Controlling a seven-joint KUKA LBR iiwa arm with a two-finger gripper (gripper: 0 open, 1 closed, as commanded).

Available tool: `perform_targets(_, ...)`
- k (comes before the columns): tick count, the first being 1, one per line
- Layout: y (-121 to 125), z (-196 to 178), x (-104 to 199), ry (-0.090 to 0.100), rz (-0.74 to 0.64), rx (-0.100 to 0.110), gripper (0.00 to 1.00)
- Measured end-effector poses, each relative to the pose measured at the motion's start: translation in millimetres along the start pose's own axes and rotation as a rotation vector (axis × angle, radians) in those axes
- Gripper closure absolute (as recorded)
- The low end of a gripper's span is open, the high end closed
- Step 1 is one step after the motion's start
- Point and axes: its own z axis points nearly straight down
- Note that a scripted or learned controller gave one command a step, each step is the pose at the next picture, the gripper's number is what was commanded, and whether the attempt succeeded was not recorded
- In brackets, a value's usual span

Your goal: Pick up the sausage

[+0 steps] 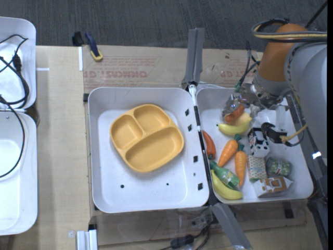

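The sausage [209,144], a glossy red-orange oblong, lies along the left wall of the right bin [304,189]. My gripper [234,108] is low over the far part of that bin, up and to the right of the sausage and apart from it. It sits just above a yellow banana [235,125]. A small reddish-brown piece [237,110] shows right at the gripper's tip; what it is, and whether it is gripped, is unclear. The grey arm with its orange band [276,56] comes in from the upper right.
Two carrots [228,152] [240,166], a second banana [226,187], a green item [227,175], a black-and-white toy [258,139] and small boxes [270,185] crowd the right bin. The left bin [104,191] holds a yellow divided plate [147,137]. A metal divider [195,56] stands between the bins.
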Motion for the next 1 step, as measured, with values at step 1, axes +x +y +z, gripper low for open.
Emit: perform_targets(1,0.2,-8.3,-0.8,-0.001,-0.001,0.001,1.00)
